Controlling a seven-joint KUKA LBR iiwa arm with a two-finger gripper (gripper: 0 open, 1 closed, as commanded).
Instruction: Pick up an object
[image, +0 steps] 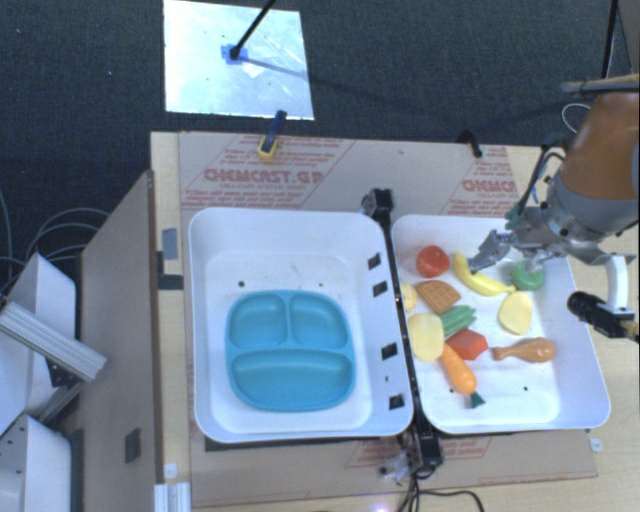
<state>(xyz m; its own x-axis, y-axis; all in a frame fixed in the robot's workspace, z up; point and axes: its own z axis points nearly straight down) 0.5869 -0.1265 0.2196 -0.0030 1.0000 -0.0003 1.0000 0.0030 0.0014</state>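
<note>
Pincer (512, 255) poised over toy food in the right bin (570, 400).
A curved yellow banana (480, 281) is seen just at its 7 o'clock; the pincer's spread cannot be told.

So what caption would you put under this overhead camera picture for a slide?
Robot arm's gripper hovers over toy food in the right bin; a blue divided plate sits in the left bin.

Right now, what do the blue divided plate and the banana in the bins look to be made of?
Blue divided plate: seemingly moulded plastic, matte to satin, judging by its uniform colour and soft rounded compartment ridges.
Banana: probably hollow toy plastic, smooth and slightly glossy; its flat, even yellow suggests this, though the view is too coarse to be sure.
</note>
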